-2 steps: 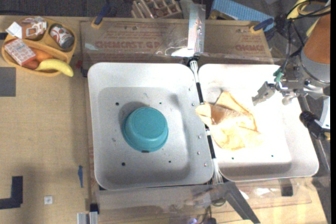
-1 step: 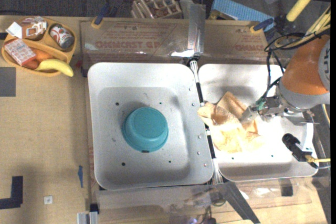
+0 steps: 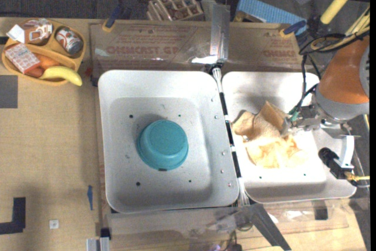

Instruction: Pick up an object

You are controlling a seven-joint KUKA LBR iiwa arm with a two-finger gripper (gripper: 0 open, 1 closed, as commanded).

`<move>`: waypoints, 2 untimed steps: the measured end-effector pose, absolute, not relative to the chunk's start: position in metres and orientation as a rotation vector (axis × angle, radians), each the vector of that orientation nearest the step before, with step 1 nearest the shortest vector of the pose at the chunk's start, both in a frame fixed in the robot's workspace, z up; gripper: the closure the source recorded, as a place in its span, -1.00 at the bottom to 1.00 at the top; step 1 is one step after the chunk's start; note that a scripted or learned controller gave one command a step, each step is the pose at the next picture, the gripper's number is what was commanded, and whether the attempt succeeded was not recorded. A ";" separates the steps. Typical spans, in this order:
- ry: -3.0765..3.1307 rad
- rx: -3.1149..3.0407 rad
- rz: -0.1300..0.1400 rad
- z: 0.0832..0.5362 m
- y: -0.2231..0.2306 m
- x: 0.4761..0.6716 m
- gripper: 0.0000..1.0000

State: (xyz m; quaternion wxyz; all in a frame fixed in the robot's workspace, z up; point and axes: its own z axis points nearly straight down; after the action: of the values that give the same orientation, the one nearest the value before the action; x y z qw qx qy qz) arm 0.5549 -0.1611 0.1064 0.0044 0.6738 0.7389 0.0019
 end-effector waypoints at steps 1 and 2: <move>2.272 2.170 0.000 0.137 -0.151 0.533 1.00; 2.272 2.170 0.000 0.137 -0.151 0.533 -1.00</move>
State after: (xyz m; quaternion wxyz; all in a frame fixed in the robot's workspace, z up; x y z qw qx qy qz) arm 0.5327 -0.1507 0.1367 -0.0001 0.6907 0.7231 -0.0001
